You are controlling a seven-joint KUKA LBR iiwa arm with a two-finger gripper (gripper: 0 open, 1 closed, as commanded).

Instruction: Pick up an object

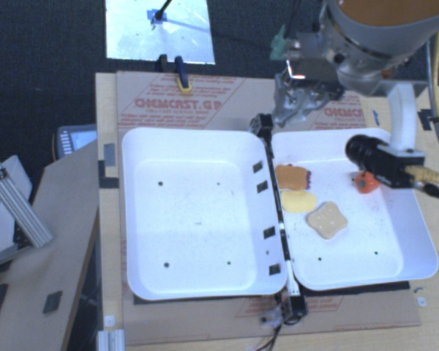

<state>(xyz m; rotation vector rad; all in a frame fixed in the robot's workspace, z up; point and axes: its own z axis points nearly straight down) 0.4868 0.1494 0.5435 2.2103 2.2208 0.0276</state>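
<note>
The right bin [395, 265] holds several small items. An orange-brown piece with a purple edge [293, 176] lies near the divider, and a flat yellow piece [298, 202] sits just in front of it. A beige toast-shaped piece [327, 220] is to the right of the yellow one, and a small red-orange object [364, 183] rests further right. My gripper [294, 110] hangs from the grey and orange arm over the back rim of the right bin, near the divider. It is well behind the items and holds nothing that I can see.
The left bin [194, 210] lies beside the right one, with black clips [262, 168] along the shared edge. A black cylinder on a white bracket [377, 159] reaches over the right bin's back right part. Cardboard [183, 101] lies under both bins.
</note>
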